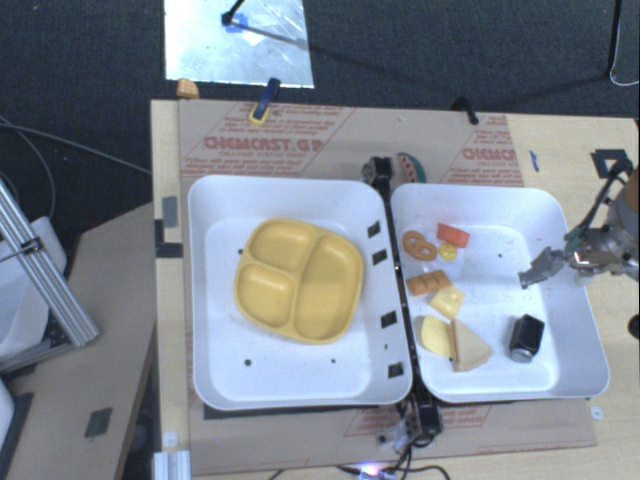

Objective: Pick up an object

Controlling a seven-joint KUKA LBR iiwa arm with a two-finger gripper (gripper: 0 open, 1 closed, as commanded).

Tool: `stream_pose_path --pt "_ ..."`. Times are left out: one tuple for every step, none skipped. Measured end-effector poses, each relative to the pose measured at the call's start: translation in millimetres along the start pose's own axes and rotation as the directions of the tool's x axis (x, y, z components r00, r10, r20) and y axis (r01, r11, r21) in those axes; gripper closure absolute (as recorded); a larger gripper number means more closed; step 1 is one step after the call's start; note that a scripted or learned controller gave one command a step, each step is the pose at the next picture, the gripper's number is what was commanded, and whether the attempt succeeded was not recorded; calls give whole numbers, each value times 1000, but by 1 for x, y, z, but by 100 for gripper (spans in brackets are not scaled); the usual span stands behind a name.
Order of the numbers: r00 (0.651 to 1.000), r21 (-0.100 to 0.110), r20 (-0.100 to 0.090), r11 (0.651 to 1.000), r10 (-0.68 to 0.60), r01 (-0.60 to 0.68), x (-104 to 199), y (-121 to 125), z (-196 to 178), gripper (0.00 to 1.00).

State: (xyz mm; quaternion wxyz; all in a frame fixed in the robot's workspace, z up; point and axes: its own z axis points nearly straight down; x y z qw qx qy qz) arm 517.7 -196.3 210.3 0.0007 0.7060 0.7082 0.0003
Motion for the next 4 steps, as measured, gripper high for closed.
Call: stream_pose_path --pt "1000 3 -1 1000 5 -5 -11 -33 131 0" --pt "1000 -3 1 1000 2 -2 -11 -30 115 100" --pt "1000 -5 -1 1000 -8 8 48 24 125 100" --pt "1000 -11 -3 1000 -12 12 160 51 19 100"
